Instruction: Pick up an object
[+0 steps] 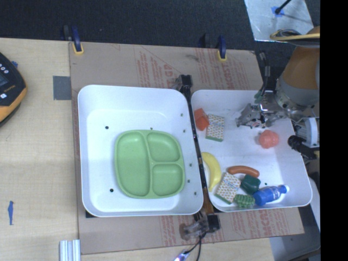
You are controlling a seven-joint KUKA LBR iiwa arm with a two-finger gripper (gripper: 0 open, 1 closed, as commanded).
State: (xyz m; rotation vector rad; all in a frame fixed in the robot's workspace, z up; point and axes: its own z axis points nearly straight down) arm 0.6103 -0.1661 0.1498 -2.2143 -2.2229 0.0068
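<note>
End effector [255,117]: metallic, over upper part of R bin [304,173]; finger state can't tell. Nothing seen gripped. Pink rounded lump [268,139] just below-right of it, apart.

R bin, shallow white plastic, also holds: orange-red chunk [201,119] touching patterned flat packet [215,128] at L wall; curved yellow banana [212,170]; 2nd patterned packet [228,187]; red sausage shape [243,171]; dark green block [250,184]; blue bottle [268,194].

L bin [92,145]: smooth pale green 3-compartment tray [148,163].

Bench [38,156]: light wood.

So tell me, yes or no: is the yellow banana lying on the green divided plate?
No. The yellow banana lies in the right white bin, while the green divided plate sits in the left one.
</note>
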